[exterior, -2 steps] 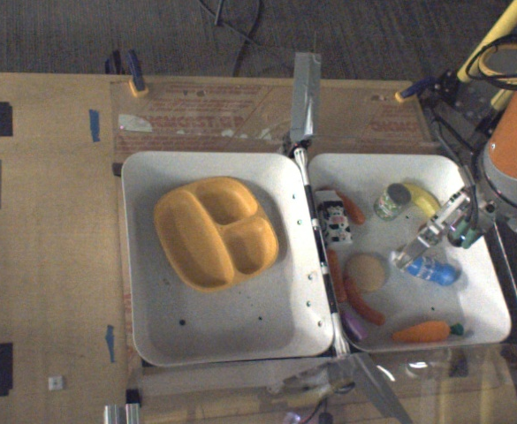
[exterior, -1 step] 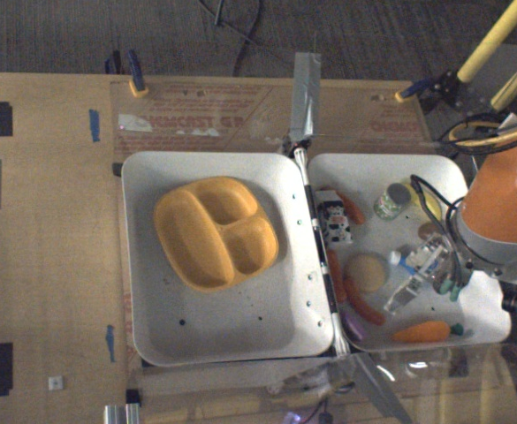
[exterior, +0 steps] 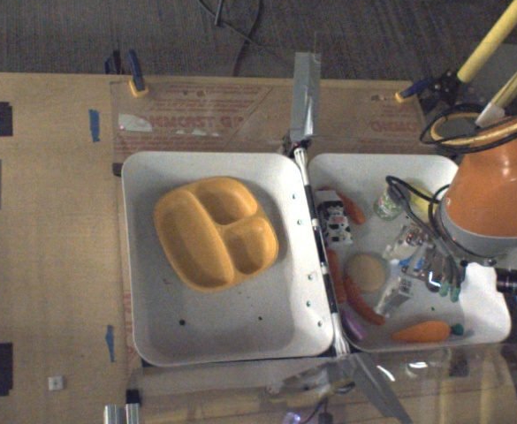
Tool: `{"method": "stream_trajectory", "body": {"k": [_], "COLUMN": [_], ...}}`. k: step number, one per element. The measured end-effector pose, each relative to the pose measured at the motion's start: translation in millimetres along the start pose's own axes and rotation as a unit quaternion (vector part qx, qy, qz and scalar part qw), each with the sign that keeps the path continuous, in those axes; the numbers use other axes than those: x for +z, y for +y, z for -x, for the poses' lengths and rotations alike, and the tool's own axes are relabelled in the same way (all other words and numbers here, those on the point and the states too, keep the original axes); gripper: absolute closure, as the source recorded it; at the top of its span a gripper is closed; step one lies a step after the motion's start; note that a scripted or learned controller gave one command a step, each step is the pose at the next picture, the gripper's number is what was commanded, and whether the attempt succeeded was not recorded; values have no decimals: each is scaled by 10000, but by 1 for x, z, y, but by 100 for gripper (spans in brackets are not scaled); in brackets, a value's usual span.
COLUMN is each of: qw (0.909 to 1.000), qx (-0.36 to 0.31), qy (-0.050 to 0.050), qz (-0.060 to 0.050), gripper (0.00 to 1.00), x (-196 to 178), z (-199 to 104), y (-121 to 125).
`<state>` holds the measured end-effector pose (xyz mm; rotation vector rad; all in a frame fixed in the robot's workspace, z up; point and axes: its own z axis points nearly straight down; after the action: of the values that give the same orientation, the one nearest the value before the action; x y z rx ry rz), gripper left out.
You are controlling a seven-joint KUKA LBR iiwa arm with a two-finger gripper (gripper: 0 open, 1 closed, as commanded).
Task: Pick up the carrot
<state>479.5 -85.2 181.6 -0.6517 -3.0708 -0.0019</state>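
At the right bin's (exterior: 492, 312) six-o'clock edge lies the carrot (exterior: 422, 331), probably light, stiff and smooth, best pinched across its thick middle, with the gripper (exterior: 398, 291) poised at its eleven o'clock, its opening unclear.

A yellow-orange divided plate (exterior: 216, 232) is seen in the white left bin (exterior: 152, 325). An orange carrot (exterior: 421, 331) with a green tip is seen in the white right bin (exterior: 488, 312). The desk (exterior: 46, 263) is tan.
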Motion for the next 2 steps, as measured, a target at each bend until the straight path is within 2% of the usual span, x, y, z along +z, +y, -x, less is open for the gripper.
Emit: {"method": "stream_trajectory", "body": {"k": [1, 2], "qw": [9999, 9958], "qx": [-155, -912], "qy": [1, 15], "qz": [0, 1], "gripper": [0, 0], "x": [0, 19], "z": [26, 22], "y": [8, -50]}}
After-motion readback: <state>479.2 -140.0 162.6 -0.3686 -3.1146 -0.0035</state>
